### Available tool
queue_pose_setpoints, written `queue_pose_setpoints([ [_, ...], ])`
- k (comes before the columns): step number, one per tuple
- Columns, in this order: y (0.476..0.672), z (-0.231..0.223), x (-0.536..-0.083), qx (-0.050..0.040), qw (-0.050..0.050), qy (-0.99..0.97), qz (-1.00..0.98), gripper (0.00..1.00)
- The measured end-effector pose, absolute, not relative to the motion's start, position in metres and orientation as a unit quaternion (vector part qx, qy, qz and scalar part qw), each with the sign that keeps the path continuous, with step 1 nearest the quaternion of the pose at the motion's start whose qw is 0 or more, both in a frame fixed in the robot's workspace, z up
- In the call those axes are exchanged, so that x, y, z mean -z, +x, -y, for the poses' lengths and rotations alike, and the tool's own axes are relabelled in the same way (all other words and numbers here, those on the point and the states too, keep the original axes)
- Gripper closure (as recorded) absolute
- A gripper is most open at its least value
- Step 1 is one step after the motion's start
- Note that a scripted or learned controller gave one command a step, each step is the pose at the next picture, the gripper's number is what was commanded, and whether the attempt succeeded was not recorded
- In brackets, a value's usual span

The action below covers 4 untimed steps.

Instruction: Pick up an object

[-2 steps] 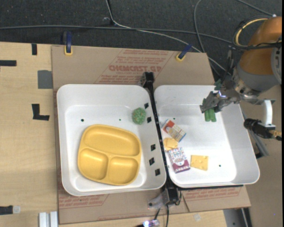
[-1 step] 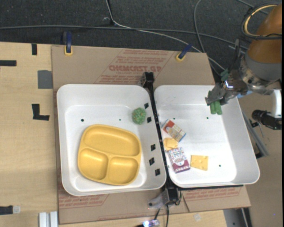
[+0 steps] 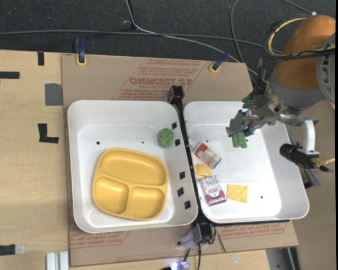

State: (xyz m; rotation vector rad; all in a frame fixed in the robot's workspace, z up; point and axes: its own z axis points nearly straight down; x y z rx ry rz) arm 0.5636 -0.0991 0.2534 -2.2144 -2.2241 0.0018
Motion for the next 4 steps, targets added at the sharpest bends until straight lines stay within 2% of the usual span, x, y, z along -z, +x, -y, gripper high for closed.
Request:
queue_pose_setpoints([
  [1,0.558,0.053,-0.251,-0.0006,0.001,-0.705,0.709,1.00],
  [4,0.501,-0.099,-0.245,-0.0012,0.002,-0.705,0.710,1.00],
])
